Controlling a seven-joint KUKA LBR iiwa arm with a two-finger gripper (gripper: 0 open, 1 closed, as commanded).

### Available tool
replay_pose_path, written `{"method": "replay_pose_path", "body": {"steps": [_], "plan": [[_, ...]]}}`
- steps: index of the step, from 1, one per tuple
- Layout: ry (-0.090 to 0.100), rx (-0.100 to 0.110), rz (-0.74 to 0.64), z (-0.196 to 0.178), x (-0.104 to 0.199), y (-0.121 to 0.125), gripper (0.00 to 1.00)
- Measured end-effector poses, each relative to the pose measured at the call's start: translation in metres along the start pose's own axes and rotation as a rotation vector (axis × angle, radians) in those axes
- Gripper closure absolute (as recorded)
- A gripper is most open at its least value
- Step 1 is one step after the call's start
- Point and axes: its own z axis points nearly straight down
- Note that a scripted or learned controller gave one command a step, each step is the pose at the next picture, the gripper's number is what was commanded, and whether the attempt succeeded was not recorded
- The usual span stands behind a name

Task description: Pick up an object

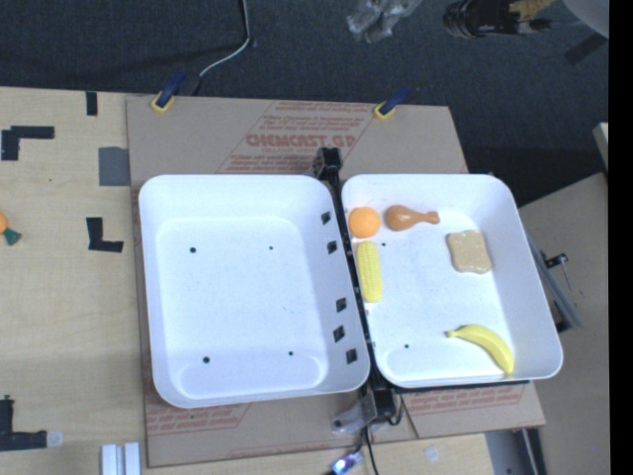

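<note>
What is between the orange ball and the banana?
Mostly bare white bin floor, seen from above; the corn cob lies just beside the line from orange ball to banana.

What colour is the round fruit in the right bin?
Orange fruit, by the right bin's left wall, in the camera view.

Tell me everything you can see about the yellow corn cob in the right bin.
The yellow corn cob looks like a plastic toy, short and blunt-ended, with faint kernel rows. It lies flat, lengthwise against the left wall of the right white bin. Its upper end sits just below the orange ball, very close or touching; I cannot tell which. Nothing grips it.
</note>
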Motion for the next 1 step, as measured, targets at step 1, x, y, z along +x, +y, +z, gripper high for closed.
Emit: {"method": "replay_pose_path", "body": {"steps": [1], "plan": [[0.001,-0.001,0.001,-0.0005,-0.0683,0.0002,1.0]]}}
